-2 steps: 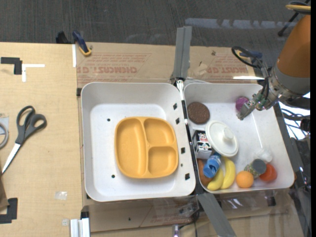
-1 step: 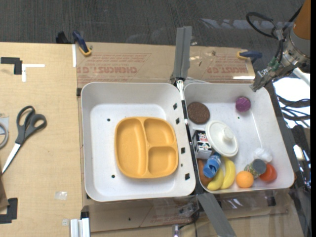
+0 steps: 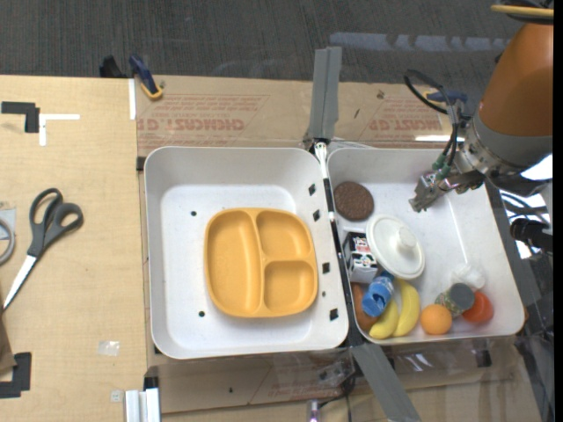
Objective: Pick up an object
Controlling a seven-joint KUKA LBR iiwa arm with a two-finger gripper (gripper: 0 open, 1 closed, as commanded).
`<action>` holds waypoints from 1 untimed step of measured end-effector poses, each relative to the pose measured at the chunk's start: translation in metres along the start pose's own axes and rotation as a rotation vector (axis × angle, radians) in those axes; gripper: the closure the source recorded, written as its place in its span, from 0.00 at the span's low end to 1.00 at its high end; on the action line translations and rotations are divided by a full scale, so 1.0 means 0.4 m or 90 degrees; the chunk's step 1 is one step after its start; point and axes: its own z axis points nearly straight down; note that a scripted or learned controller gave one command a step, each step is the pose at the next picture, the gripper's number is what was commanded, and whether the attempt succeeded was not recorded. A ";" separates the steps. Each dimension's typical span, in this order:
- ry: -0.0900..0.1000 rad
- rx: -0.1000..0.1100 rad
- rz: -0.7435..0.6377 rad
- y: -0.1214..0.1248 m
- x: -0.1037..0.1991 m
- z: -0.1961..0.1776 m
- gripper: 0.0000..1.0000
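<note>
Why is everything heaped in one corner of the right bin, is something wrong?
Nothing looks spilled or broken. The banana, orange, blue bottle and white lid simply crowd the right bin's near end, while the yellow divided plate lies alone, flat, in the left bin.

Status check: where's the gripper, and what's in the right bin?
Gripper over right bin, nothing held. Below: white lid, brown disc, banana, orange. Path unobstructed.
</note>
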 end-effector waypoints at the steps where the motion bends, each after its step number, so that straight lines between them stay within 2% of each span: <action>1: -0.002 -0.001 -0.128 -0.054 -0.226 -0.378 1.00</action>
